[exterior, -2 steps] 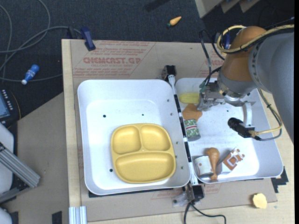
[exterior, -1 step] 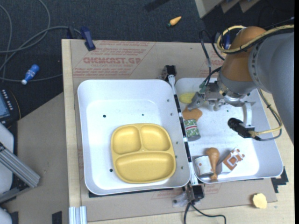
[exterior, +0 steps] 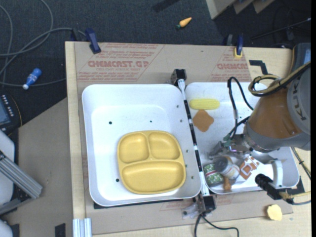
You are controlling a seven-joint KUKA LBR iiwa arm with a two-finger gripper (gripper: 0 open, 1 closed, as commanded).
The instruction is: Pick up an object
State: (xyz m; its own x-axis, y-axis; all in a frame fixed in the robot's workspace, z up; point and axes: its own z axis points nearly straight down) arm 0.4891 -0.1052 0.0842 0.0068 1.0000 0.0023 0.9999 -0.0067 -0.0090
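Note:
The right bin holds a yellow corn cob near its far edge, with a flat orange-brown piece just below it. At the bin's near end lies a cluster: a green-labelled can, a round silver item, a red-and-white item and a small brown piece. The grey arm with its orange band reaches in from the right. My gripper hangs low over the cluster's upper left, dark and tangled with cables.
The left bin carries a yellow divided plate. A black divider runs between the bins. A yellow lump lies on the bench at the front right. Blue clamps hold the board's far edge.

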